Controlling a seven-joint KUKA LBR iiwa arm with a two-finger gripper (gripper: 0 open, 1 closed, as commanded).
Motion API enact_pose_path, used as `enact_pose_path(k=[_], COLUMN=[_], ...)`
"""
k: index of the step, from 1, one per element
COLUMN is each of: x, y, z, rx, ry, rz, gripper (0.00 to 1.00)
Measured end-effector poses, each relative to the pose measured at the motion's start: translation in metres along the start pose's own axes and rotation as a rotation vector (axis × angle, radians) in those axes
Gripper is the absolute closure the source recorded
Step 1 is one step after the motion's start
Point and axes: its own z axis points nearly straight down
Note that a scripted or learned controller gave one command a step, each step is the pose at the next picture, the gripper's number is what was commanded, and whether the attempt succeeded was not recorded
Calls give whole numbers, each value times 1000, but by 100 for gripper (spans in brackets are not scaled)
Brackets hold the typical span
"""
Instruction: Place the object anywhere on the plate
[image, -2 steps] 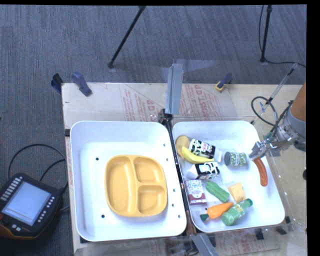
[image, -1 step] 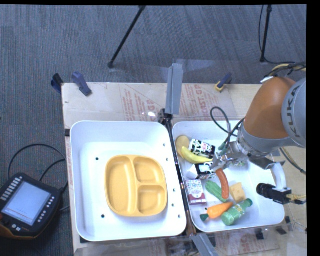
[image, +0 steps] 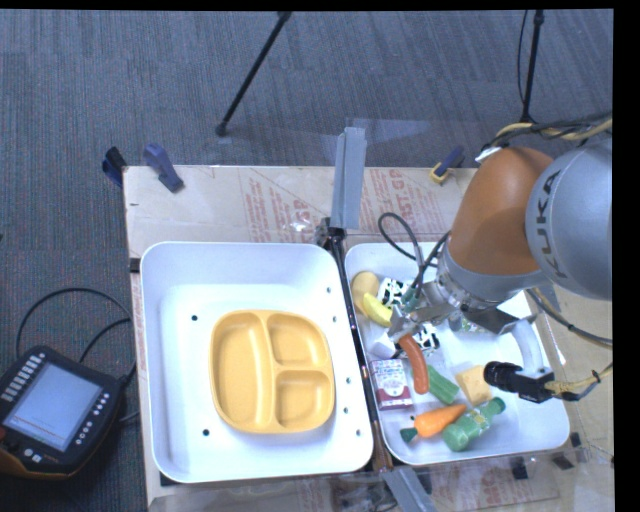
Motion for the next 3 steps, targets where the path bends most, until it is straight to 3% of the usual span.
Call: enact_pose_path(k=[1, 2, 3], x=[69, 132, 132], y=[-20, 3, 3], z=[1, -26, -26], rx=[2, 1, 1], ry=[0, -1, -1], rz=[53, -103, -102], gripper=[100, 100, 0])
